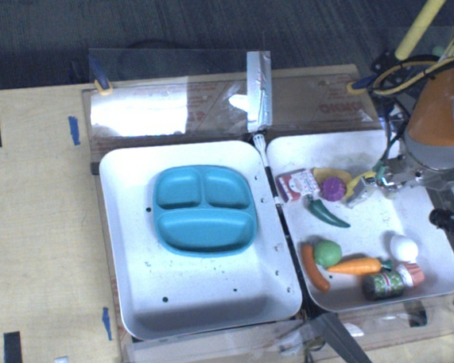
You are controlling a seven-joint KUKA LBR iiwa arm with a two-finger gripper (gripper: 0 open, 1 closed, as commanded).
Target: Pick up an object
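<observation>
The right bin (pixel 415 144) holds several toy foods. A red and white packet (pixel 297 184), a purple piece (pixel 333 189) and a yellow banana (pixel 364 178) lie near its back. A green pepper (pixel 327 212) lies just in front of them. My gripper (pixel 369 190) reaches in from the right, low over the bin, its tip beside the banana and the purple piece. I see nothing clearly held in it.
At the front of the right bin lie a green ball (pixel 326 252), a carrot (pixel 355 266), an orange-red sausage (pixel 315 272), a white egg (pixel 403 247) and a small bottle (pixel 390 281). The left bin (pixel 130 250) holds a blue divided plate (pixel 205 208).
</observation>
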